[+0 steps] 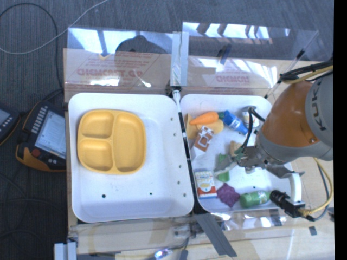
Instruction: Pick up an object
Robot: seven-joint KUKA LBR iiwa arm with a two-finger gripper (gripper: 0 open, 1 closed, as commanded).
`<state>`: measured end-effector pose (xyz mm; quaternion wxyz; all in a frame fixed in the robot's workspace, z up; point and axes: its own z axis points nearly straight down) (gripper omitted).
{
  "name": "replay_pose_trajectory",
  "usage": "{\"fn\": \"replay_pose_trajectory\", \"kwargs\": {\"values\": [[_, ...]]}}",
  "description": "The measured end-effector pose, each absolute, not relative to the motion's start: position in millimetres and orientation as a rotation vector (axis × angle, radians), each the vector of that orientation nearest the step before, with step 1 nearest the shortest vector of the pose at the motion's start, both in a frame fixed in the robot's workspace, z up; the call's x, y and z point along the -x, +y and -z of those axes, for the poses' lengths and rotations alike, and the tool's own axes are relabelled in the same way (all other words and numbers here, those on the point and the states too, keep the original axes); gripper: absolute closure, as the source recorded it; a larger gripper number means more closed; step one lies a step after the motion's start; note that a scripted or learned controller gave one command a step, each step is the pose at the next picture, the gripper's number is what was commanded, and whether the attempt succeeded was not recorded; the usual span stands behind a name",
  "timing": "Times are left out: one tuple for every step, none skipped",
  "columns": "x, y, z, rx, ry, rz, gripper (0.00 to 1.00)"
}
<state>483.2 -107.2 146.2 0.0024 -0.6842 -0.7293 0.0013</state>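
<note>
Gripper (234, 164) low in right bin (260, 103), beside green piece (222, 160), grip state unclear, yellow tray (112, 141) in left bin (157, 199)

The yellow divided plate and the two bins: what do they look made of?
Yellow divided plate: likely moulded plastic, with a smooth, faintly glossy surface and rounded compartment edges. Left bin and right bin: probably thin formed plastic, matte white with soft rounded corners.
</note>
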Motion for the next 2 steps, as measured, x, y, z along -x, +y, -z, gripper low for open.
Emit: {"fn": "replay_pose_trajectory", "kwargs": {"values": [[-546.7,-119.1,-89.9,1.986,-2.444,0.006,0.0],[-548.7,-118.0,-99.5,1.987,-2.444,0.013,1.0]]}}
